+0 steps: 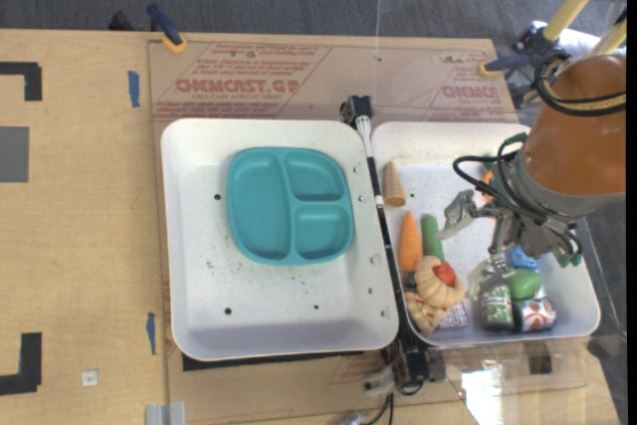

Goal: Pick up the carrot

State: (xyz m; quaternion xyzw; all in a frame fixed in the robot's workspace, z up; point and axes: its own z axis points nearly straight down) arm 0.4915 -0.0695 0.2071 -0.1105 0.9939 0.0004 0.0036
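The orange carrot [409, 242] lies in the right bin [468, 146] near its left wall, pointing toward the front, with a green cucumber [430, 236] right beside it. My gripper [477, 237] hangs over the middle of the right bin, to the right of the carrot and apart from it. It is open, and one metal finger [458, 211] reaches toward the cucumber with nothing between the fingers. The orange-banded arm [582, 129] covers the bin's right side.
A teal divided plate [290, 204] sits in the left bin [189, 244]. The right bin also holds a tan cone [394, 184], a bread-like piece [439, 282] with a red bit, two cans [498, 310] and a green item [526, 285] at the front.
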